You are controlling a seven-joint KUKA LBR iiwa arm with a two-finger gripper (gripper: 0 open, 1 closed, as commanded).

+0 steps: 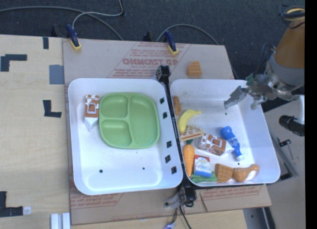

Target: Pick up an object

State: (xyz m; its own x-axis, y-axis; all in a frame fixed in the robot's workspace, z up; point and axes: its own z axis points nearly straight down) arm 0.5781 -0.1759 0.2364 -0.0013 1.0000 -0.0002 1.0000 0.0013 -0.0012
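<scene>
- Two shallow white bins sit side by side on a cardboard sheet on a wooden bench, seen from above at a slant.
- The left bin [79, 139] holds a green divided plate [130, 120] and, touching the plate's left edge, a small brown and white carton [91, 110].
- The right bin [260, 124] holds a cluster of toy foods in its lower left part.
- A banana [187, 119] lies near the bin's left wall, with a carrot [188, 158] below it.
- Between them lie a flat box [190, 134] and a patterned carton [213, 144].
- A blue bottle [231, 140] lies to the right of the carton.
- Along the bottom wall lie a small packet [202, 166], a waffle [224, 172] and a drumstick [245, 172].
- Another waffle [194, 69] sits on the cardboard just above the right bin.
- The arm enters from the right, and its gripper [238, 96] hangs over the right bin's upper right corner, well apart from the foods.
- Its fingers are spread apart and hold nothing.
</scene>
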